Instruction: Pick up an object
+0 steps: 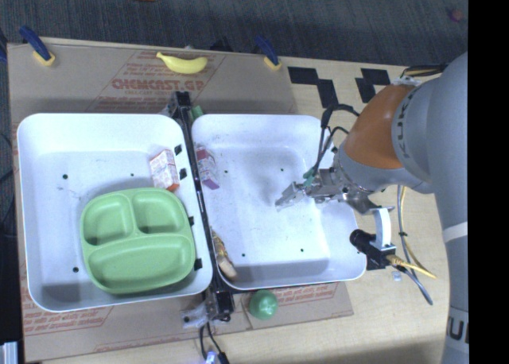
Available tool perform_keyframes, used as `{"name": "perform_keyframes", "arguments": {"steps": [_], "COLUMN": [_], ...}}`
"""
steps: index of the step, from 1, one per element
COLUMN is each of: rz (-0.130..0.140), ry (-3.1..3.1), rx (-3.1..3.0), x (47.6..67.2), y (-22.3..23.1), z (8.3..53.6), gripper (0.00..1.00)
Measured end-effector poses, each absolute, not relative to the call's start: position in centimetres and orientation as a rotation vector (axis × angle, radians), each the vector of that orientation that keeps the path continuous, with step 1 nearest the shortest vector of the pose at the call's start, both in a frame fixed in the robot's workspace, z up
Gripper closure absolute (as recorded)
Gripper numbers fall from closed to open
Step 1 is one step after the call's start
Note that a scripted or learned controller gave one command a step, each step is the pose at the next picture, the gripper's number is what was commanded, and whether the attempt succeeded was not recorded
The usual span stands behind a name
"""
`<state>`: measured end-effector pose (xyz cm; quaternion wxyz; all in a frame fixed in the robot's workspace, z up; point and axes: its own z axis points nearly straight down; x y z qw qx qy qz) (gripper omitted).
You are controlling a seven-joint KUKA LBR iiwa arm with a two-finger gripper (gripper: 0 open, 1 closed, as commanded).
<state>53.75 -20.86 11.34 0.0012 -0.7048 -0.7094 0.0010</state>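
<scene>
Nothing is seen between the fingers of the gripper (pixel 285 198) — they lie spread over the bare floor of the right bin (pixel 262 128). The nearest object, a small packet (pixel 206 168), sits at that bin's left wall — the pick is judged not yet done.

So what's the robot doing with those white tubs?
The robot arm reaches in from the right and its gripper hangs over the right tub, near its right side. It is meant to pick something up, but nothing shows between its fingers. The closest thing to grab is a small packet by that tub's left wall. The left tub holds a green tray and a little carton. A yellow banana and a green ball lie outside the tubs.
</scene>
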Motion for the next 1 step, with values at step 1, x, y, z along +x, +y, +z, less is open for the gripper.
{"name": "perform_keyframes", "arguments": {"steps": [1], "rz": [0.003], "ry": [-2.226], "rx": [-2.21], "x": [47.59], "y": [-17.49], "z": [9.13], "gripper": [0.0]}}
